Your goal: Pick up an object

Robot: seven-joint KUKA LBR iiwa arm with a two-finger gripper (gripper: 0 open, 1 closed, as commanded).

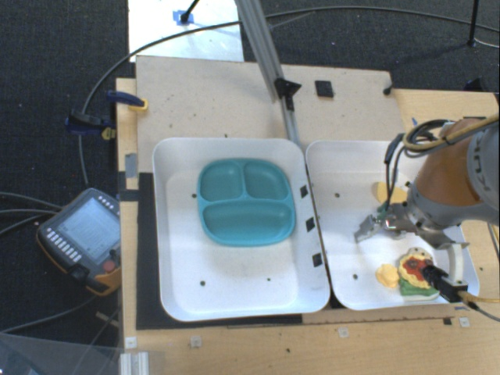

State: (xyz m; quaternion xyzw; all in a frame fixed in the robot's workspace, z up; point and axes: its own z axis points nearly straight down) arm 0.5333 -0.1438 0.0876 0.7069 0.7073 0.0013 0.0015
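Observation:
In the right bin lie a small yellow piece and, touching its right side, a red, green and yellow toy, both near the front edge. A yellow block sits further back, partly hidden behind the arm's cables. My gripper hangs low over the bin's middle, between the yellow block and the front pieces, just up and left of the small yellow piece. Nothing shows in its grasp. The arm's orange band and grey wrist cover the bin's right part.
A teal divided plate lies in the left bin. A slanted grey pole crosses the back of the bench down to the bins' shared wall. A teach pendant lies on the floor at left.

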